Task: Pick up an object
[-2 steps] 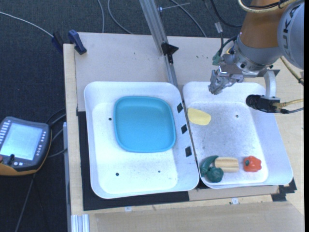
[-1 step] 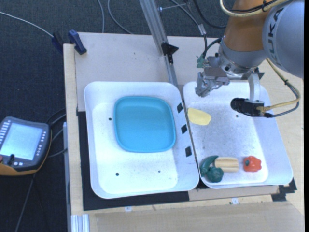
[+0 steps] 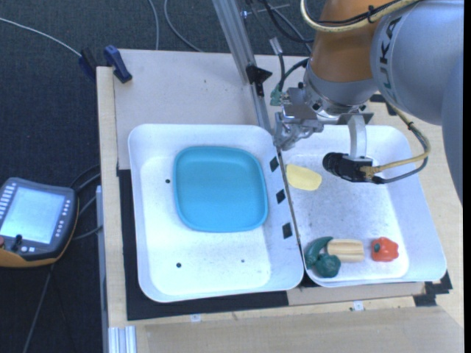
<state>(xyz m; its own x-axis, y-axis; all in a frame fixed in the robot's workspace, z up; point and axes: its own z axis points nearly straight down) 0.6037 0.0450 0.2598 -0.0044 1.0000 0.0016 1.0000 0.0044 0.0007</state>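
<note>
- My gripper hung over the far left corner of the right bin, close to the rim where the two bins meet.
- From this angle I could not tell whether it was released or clenched. Nothing was visibly held in it.
- My grey arm came in from the right, with the orange band above the wrist high over the bin's far edge.
- A yellow piece lay flat on the right bin's floor, near my gripper and on the near side of it, apart from it and just beside the left rim.
- Three more things sat in a row along the near edge of that bin, well apart from my gripper.
- At the left of the row was a dark green item, tucked into the near left corner.
- A tan cylinder lay on its side in the middle, touching the green item.
- A red item with a small green top sat at the right, just beside the cylinder's end. I could not tell whether they touched.
- The left bin held a blue plate, lying flat toward the far side, and a few dark specks dotted the white floor around it.
- A handheld pendant with a lit screen rested off the bench at the far left.
</note>
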